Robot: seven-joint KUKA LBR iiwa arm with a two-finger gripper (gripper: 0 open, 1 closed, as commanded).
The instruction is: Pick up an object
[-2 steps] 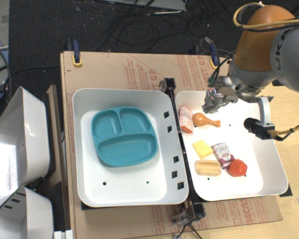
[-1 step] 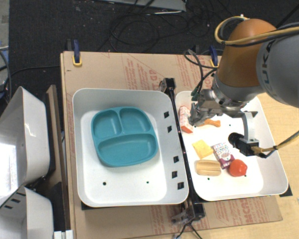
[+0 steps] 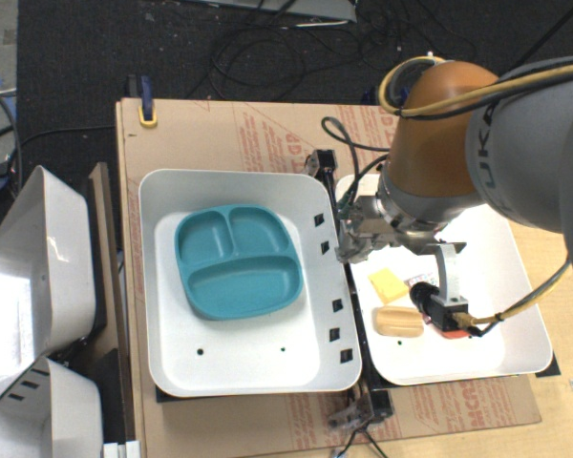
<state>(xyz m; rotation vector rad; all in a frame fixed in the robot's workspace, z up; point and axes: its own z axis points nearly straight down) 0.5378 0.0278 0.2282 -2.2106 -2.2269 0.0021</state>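
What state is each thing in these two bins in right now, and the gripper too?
teal divided plate: lying flat, right way up, in the left bin
yellow block: lying loose in the right bin, not gripped
tan piece: lying loose in the right bin, close beside the yellow block
gripper: low over the right bin's left edge, no object seen in it

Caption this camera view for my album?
Grey-orange robot arm hangs above yellow block and tan roll; teal divided plate lies in neighbouring white bin.
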